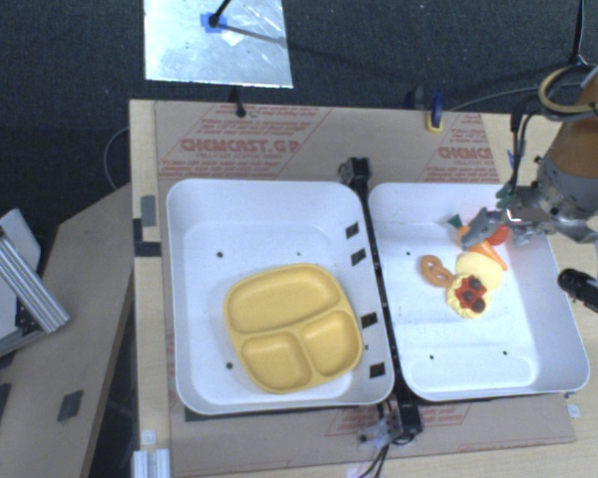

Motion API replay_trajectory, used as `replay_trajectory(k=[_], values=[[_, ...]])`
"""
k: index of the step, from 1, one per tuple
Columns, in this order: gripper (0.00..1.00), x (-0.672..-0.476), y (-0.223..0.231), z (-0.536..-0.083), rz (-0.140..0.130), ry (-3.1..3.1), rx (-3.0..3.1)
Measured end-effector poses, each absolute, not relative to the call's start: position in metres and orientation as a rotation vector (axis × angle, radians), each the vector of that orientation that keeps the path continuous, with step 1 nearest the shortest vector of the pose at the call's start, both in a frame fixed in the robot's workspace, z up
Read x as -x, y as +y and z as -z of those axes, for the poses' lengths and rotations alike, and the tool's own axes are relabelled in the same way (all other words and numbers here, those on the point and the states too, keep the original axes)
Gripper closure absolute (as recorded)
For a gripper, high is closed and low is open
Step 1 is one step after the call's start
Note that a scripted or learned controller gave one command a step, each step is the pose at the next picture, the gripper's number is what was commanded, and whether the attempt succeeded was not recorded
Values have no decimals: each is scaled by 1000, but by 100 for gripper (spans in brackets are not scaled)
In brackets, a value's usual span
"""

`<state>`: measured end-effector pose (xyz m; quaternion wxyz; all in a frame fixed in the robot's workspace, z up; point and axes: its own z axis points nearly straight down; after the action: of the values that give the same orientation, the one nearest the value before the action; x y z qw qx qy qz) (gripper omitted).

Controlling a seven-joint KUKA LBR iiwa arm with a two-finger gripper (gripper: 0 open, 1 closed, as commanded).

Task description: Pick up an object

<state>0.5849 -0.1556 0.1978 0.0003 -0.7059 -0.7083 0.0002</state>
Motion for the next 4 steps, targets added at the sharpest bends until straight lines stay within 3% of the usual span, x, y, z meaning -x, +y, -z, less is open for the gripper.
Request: replay_trajectory(k=[2,3,4], values=[[0,-589,-162,-89,4,-2227,2224],[100,-591,-163,-103,9,-2232,2229],[100,-601,-156,-160,6,-2232,2220]])
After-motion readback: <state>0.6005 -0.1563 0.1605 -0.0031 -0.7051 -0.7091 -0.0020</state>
